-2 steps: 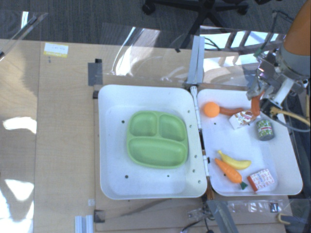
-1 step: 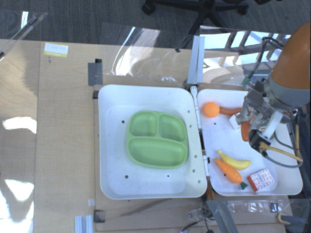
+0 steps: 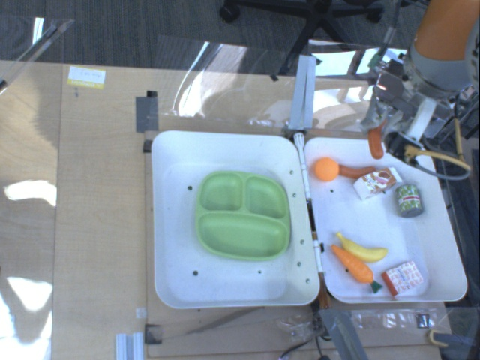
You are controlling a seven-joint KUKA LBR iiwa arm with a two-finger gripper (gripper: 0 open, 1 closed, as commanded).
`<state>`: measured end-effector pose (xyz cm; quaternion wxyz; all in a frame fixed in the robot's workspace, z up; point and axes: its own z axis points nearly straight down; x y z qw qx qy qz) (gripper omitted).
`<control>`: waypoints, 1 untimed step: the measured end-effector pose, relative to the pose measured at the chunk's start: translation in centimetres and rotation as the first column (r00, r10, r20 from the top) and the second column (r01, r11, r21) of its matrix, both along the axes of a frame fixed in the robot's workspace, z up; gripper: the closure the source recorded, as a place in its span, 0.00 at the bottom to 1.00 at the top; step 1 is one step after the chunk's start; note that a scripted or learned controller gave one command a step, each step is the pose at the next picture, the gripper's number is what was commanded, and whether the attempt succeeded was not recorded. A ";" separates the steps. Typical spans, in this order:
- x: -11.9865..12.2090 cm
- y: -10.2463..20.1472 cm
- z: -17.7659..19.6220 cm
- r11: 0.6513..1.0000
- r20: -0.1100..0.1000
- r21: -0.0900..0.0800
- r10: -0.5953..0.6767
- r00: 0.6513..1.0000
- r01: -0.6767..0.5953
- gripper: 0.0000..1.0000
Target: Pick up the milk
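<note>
The milk point(image 3: 376, 183) is a small white carton with red and green print, lying on its side in the upper part of the right bin point(image 3: 442, 280). My gripper point(image 3: 374, 128) hangs over that bin's far edge, above and just behind the carton, apart from it. A short orange-red oblong piece point(image 3: 375, 144) sits right under the gripper's tip; whether it is held I cannot tell.
Left of the milk lie an orange ball point(image 3: 325, 169) and a reddish sausage point(image 3: 355, 171). A green can point(image 3: 409, 199) stands to its right. A banana point(image 3: 363, 249), a carrot point(image 3: 352, 263) and a red carton point(image 3: 403, 277) lie near the front. The left bin point(image 3: 172, 276) holds a green divided plate point(image 3: 243, 214).
</note>
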<state>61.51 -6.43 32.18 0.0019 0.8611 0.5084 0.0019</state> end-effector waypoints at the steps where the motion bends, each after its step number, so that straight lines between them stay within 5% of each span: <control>1: 5.4 -3.1 -13.2 0.969 -0.006 0.000 -0.246 0.969 0.246 1.00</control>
